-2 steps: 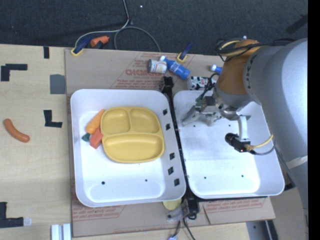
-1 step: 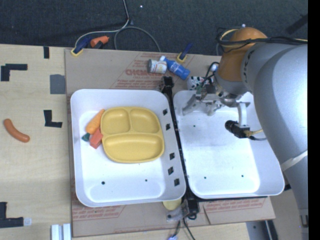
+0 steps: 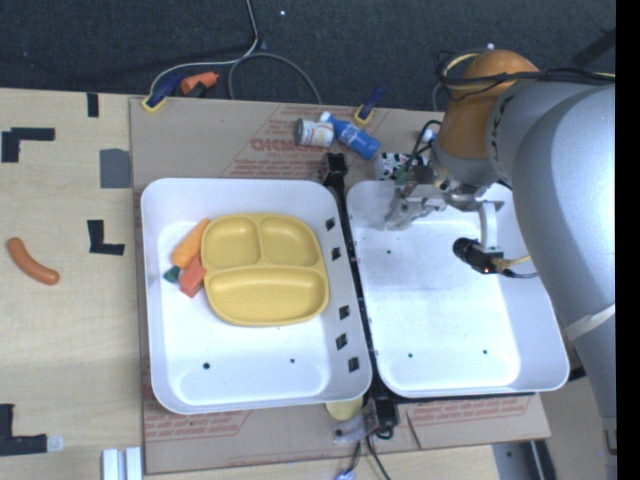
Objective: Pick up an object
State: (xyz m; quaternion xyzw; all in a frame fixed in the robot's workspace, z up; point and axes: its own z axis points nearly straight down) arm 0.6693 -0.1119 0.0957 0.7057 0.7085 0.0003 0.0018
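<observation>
Your hand [image 3: 405, 208] sits upper right in the right bin [image 3: 450, 358]; cannot tell its state. Yellow tray [image 3: 265, 268], left bin [image 3: 240, 388]: light, stiff, slick, I judge. Take its rim.

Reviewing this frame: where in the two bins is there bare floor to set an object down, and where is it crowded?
Right bin: bare floor from its near rim up to the gripper, which crowds the far-left corner. Left bin: a bare strip between the yellow plate and the near rim; its middle is filled, with the orange carrot wedged against the plate's left side.
</observation>
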